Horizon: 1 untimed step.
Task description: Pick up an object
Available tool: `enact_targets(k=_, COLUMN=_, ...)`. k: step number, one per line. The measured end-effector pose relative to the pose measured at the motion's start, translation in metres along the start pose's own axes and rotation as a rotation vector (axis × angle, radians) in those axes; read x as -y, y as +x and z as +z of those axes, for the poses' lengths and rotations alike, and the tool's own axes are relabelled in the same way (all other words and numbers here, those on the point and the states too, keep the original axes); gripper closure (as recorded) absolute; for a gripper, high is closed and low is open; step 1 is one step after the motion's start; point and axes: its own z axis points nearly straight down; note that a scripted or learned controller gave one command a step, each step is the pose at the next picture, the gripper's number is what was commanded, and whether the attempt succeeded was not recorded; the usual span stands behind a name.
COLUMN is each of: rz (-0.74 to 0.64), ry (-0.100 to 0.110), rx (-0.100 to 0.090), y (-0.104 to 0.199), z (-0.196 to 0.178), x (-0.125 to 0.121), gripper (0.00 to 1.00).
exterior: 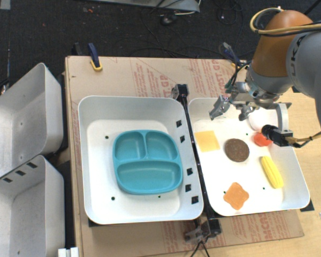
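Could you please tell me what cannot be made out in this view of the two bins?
- Gripper: too small and blurred in the camera view to tell if it holds anything.
- Red object: partly covered by a black fitting on the arm; its shape is unclear.
- Right bin: its far right corner lies under the arm.

Five loose food pieces in the right white bin [294,167]

Yellow square slice [207,141] at 9 o'clock, brown round patty [237,150] centre, red piece [262,139] at 2, yellow corn cob [272,171] at 4, orange piece [236,196] at 6.
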Motion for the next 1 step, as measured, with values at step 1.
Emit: enact_targets(k=1, rz=0.002, ry=0.0, rx=0.0, y=-0.0078, z=0.0568, x=-0.005, gripper=0.0)
